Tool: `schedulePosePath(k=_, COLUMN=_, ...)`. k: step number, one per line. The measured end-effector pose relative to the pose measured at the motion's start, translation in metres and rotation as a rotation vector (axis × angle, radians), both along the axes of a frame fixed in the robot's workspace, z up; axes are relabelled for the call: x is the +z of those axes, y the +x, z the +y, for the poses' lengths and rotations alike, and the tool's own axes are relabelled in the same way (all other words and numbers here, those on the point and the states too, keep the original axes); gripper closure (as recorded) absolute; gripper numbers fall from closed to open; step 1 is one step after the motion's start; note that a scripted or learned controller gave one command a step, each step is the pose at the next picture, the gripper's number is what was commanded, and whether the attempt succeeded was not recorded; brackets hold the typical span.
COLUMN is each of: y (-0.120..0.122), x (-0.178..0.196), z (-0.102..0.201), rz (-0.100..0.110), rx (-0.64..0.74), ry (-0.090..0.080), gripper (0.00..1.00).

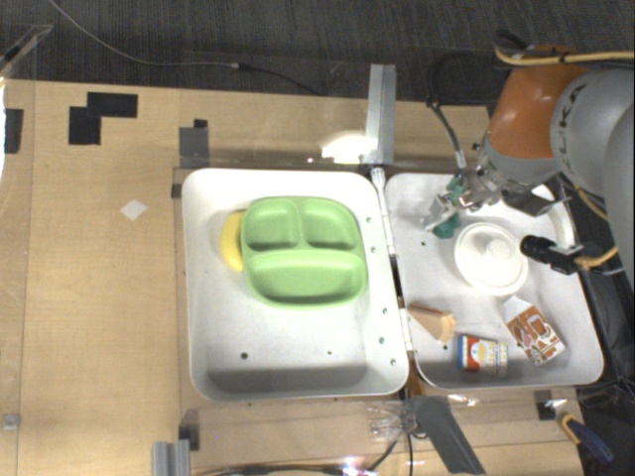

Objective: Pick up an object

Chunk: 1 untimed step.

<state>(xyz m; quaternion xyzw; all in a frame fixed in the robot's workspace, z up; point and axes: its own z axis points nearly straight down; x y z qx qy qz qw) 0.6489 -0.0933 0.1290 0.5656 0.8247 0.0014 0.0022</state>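
My gripper (458, 200) hangs low over the far left part of the right bin (585, 365). It is right above a small teal object (444, 225), and I cannot tell whether it touches it. Just to the right of that lies a white round bowl (489, 254). Nearer the front of this bin are a tan wedge-shaped piece (433, 322), a small can (481, 354) on its side and a brown-and-white packet (535, 333).
The left bin (213, 355) holds a green divided plate (301, 249) with a yellow object (231, 240) poking out from under its left edge. A metal post (381, 107) stands behind the wall between the bins. The arm's orange band (526, 107) looms over the right bin's far edge.
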Motion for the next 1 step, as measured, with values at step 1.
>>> schedulePosePath(k=1, y=-0.0161, x=0.1160, z=0.1161, rz=-0.003, rx=-0.096, ry=0.002, gripper=1.00)
